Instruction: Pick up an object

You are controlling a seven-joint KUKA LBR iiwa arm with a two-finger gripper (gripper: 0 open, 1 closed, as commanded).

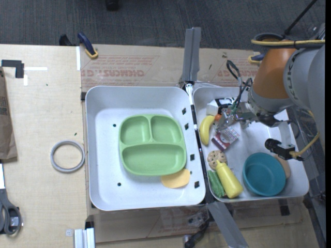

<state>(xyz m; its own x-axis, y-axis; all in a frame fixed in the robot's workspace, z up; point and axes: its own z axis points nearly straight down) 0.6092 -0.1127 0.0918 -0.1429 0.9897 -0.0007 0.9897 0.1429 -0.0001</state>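
Here, the arm point(289, 76) is reaching in from the right edge of the frame, and its gripper point(230, 117) is hanging over the upper part of the right bin point(239, 151). I cannot tell whether the gripper is apart or together, as wires and clutter are crowding its tip.

The things to pick are all lying in that right bin. A reddish packet point(226, 136) is lying just below the gripper, so close that I cannot tell whether they are touching. A white box point(212, 108) is sitting just left of the gripper, near the bin's upper left corner. A banana point(206, 129) is lying along the bin's left wall, below the box. Lower down, a cookie point(216, 158) is resting just beside the cap of a yellow bottle point(229, 179), which is lying tilted toward the lower right. A green pod point(214, 184) is lying against the bottle's left side. A teal bowl point(264, 174) is sitting upright in the bin's lower right part, well apart from the gripper.

In the middle of the frame, the left bin point(93, 154) is holding a green divided plate point(152, 144), with a yellow slice point(176, 180) peeking out from under its lower right edge. On the bench point(41, 102) at the left of the frame, a grey ring point(67, 155) is lying flat, and a blue clamp point(88, 44) is sitting near the top.
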